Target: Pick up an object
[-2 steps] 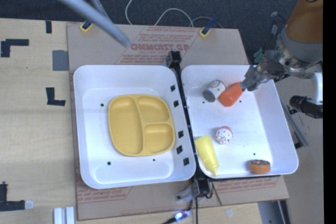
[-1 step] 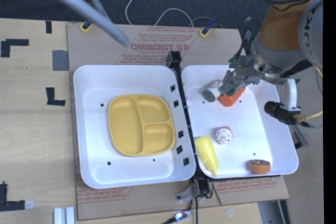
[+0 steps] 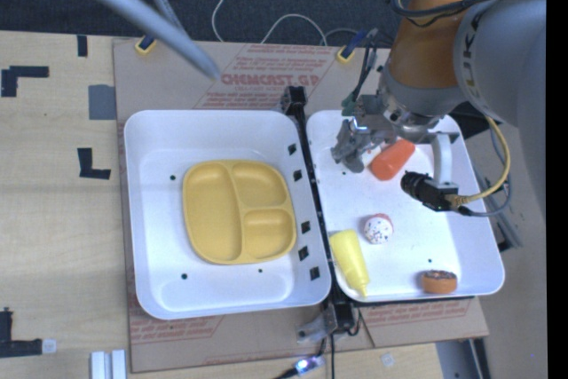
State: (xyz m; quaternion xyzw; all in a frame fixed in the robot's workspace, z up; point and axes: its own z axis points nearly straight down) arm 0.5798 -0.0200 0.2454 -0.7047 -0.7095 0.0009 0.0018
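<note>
Orange carrot-like toy [image 3: 391, 160] — tapered, smooth

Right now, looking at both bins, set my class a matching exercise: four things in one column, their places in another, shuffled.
Things:
1. tray
2. carrot
3. banana
4. donut

Places:
A. right bin, front right corner
B. left bin, middle
C. right bin, front left, along the divider
D. right bin, back, beside the tool

Pairs: 1-B, 2-D, 3-C, 4-A
</note>
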